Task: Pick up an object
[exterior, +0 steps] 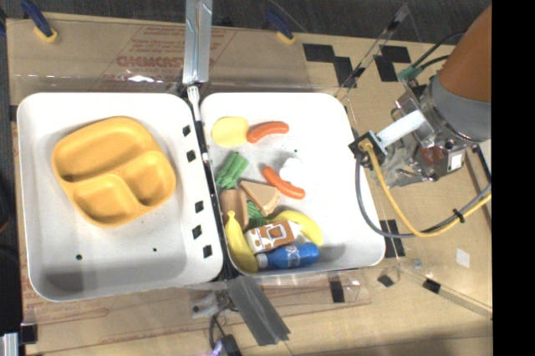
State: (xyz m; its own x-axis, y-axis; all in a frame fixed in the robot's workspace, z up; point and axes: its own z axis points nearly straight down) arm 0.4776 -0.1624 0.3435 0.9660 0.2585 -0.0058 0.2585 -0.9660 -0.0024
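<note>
Gripper (422, 154) outside right bin (355, 179) (past its rim) — toys crowd its left.

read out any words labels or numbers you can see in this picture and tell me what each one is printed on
Red print on the brown cardboard sheet behind the two white bins: blurred; no word reads with certainty.
Label on the small brown and white carton in the right white bin: too small to read.
Blue bottle beside it: no legible text.
No numbers or signs can be read elsewhere.

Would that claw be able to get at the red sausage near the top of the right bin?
Probably yes. The red sausage lies alone on bare bin floor, nothing over it, and the claw sits just outside the right bin.
</note>
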